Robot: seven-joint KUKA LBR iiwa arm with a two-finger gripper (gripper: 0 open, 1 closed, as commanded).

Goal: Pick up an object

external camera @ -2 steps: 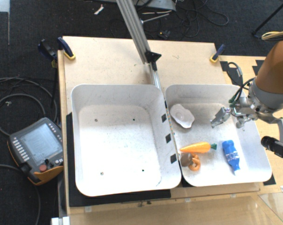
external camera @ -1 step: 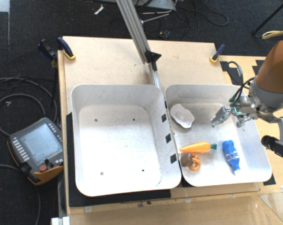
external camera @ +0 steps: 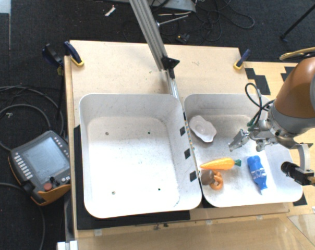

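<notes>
Hovering over the right bin (external camera: 282, 194), the gripper (external camera: 240, 139) hangs low above the bin floor; we see metal fingers pointing left, but we cannot tell whether they are apart or together, and nothing shows between them. Behind it the grey wrist rises into the arm (external camera: 298, 95) with its orange band, coming in from the right.

Just left of the gripper lies a pale, rounded white piece (external camera: 203, 128), smooth and shell-like, near the bin's back left. Nearer the front we find an orange carrot (external camera: 218, 164), tapered, with a green tip at its right end, lying roughly across the bin. Just below it sits a small orange and brown curled thing (external camera: 214, 179), close to the dividing wall. To the right of the carrot lies a blue crumpled tube (external camera: 257, 173), lengthwise front to back, below the gripper.

We see the left bin (external camera: 89, 139) as a shallow white tray with rounded corners and a faintly speckled floor. Both bins rest on a light wooden bench (external camera: 126, 66), with yellow clamps at its back corners. A slanted metal rail (external camera: 149, 27) crosses the back. On the dark carpet to the left rests a grey and orange handheld control panel (external camera: 40, 163) with its cable.
</notes>
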